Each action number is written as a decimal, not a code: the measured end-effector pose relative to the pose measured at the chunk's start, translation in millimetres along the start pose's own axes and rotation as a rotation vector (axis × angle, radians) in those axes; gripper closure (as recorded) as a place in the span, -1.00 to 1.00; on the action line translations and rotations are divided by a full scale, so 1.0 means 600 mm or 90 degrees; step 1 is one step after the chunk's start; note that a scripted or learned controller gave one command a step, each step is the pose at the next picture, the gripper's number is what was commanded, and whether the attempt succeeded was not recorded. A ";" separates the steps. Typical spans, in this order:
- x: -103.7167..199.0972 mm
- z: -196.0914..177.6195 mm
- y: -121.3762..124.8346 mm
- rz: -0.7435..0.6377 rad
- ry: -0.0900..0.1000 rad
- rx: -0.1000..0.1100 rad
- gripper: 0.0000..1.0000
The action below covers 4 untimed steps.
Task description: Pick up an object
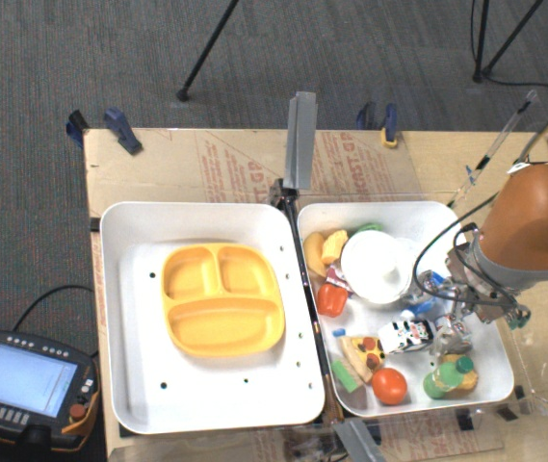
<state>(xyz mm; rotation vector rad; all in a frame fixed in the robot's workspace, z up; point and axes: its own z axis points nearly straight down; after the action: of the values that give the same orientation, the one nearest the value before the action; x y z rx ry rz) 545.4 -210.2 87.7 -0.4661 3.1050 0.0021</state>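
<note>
arm (524, 224) cut off right, pendant (28, 388) cropped left

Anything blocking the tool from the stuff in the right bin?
Nothing visible. The tool is already low inside the right bin, next to the black-and-white toy, with the green bottle just below it in the view. The white bowl sits off to the left, clear of it.

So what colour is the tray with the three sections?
Yellow. The tray sits in the left bin, clearest in the camera view.
</note>
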 end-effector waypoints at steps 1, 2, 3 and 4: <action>-0.006 -0.019 0.004 -0.005 -0.004 0.001 1.00; -0.006 -0.018 0.004 -0.005 -0.003 0.000 -1.00; 0.014 0.003 0.130 -0.101 0.001 -0.002 -1.00; 0.006 0.002 0.200 -0.179 0.001 -0.001 -1.00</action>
<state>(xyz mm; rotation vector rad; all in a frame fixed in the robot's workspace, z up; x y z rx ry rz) 507.1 -96.6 86.6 -0.8978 3.0110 0.0045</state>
